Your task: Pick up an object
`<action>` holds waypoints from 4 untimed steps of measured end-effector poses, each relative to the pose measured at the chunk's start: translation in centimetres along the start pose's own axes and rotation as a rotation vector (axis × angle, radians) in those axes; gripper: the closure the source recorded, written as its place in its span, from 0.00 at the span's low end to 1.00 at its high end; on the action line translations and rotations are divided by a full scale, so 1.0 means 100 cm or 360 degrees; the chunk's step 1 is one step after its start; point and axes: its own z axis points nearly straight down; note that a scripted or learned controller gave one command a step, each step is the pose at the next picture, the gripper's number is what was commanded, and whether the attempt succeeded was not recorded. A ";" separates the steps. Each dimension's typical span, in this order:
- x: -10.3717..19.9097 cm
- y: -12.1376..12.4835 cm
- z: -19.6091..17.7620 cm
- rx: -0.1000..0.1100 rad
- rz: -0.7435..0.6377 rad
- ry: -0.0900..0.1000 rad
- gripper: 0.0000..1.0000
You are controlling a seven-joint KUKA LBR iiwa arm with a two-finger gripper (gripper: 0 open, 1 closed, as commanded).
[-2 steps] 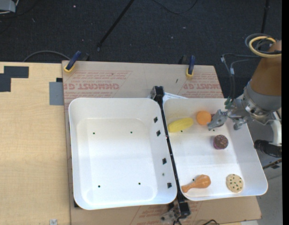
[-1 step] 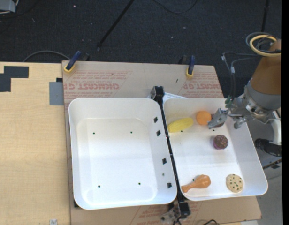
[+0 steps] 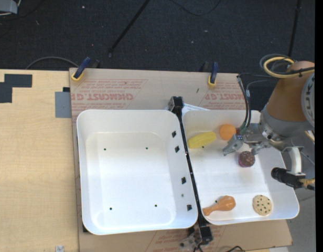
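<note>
Maroon ball [image 3: 246, 159] sits just under the gripper [image 3: 245, 147], right bin [image 3: 287, 206], far edge; jaws spread wide. Risk: round ball rolls away on closing.

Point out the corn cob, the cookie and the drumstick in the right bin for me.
corn cob [image 3: 202, 139], camera view, middle of the yellow cob.
cookie [image 3: 262, 205], camera view, centre of its speckled round face.
drumstick [image 3: 225, 203], camera view, the thick meaty end.
</note>
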 end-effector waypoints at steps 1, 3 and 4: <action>0.007 -0.003 0.044 -0.0005 0.0001 -0.0001 0.00; 0.007 -0.003 0.052 -0.0008 0.0003 -0.0002 1.00; 0.007 -0.003 0.011 -0.0012 0.0002 -0.0003 1.00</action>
